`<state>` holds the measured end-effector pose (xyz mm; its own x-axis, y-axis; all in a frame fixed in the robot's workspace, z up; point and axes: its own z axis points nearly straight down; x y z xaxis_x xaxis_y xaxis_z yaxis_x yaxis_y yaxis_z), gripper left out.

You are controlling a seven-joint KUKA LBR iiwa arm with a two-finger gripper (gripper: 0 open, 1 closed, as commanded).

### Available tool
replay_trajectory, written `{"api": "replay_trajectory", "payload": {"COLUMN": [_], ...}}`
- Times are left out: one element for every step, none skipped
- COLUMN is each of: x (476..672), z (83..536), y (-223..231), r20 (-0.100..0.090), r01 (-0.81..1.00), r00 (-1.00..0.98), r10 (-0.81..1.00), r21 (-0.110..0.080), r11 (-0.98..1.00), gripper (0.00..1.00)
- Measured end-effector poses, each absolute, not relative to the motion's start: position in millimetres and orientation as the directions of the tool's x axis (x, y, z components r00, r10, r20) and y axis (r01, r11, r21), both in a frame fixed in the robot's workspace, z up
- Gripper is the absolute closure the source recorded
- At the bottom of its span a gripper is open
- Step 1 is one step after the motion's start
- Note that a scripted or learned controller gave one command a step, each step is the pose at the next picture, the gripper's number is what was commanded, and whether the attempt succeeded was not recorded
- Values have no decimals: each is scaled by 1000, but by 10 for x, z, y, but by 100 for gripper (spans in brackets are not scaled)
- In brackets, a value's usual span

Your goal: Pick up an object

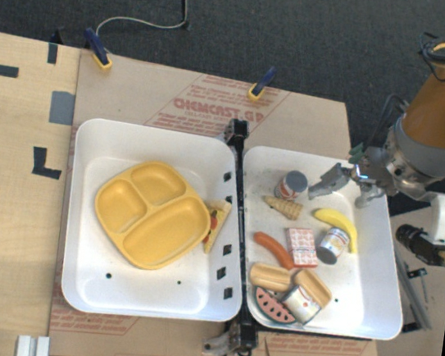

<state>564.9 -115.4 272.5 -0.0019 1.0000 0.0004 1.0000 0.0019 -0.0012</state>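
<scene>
My gripper (345, 190) hangs open above the right bin's (382, 272) upper part, nothing between its two spread fingers. Just below it lies a yellow banana (337, 222) beside a small silver can (332, 244). To its left stands a can (293, 183) with a waffle cone (284, 206) under it. Lower in the bin lie a sausage (272, 248), a pink-checked packet (302, 245), a hot dog bun (270, 277), another silver can (301, 302) and a watermelon slice (273, 307).
The left bin (84, 219) holds a yellow divided plate (151, 214) and a carton of fries (216, 223) against the divider. A black rail (237, 208) separates the bins. Two clamps pin the cardboard at the back.
</scene>
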Motion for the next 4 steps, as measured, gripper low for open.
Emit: {"api": "replay_trajectory", "payload": {"x": [5663,5662,5304,4960], "z": [1110,1201,2333,905], "y": [-1060,-1060,-1180,-1246], "r20": [1,2,-2,0], "r01": [1000,1000,1000,1000], "r00": [-1,-1,0,0], "r10": [1000,1000,1000,1000], "r21": [-2,-3,1,-2], "r11": [1,1,0,0], "gripper": [0,100,100,100]}}
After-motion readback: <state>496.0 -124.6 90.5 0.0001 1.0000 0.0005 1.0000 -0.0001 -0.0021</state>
